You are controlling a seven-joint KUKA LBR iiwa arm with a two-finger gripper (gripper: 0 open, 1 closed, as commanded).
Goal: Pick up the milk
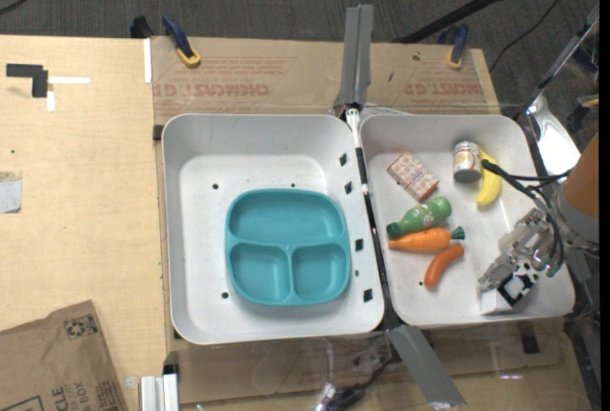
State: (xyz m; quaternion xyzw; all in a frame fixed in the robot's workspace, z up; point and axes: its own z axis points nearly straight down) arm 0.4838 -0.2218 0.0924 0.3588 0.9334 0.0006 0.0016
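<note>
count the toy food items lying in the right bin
6: a pink carton upper left, a can and banana at the top, and a green bottle, carrot and sausage mid-bin. The arm may hide more.

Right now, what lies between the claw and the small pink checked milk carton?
Camera view: the green toy bottle and orange toy carrot lie between the claw and the pink checked milk carton.

Carrot (419, 240) (and sausage (442, 265)) beside hand (510, 280)

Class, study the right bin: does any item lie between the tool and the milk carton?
Yes. The tool sits low at the bin's right; the milk carton lies upper left. The sausage, carrot and green bottle lie between, just below a straight path.
</note>
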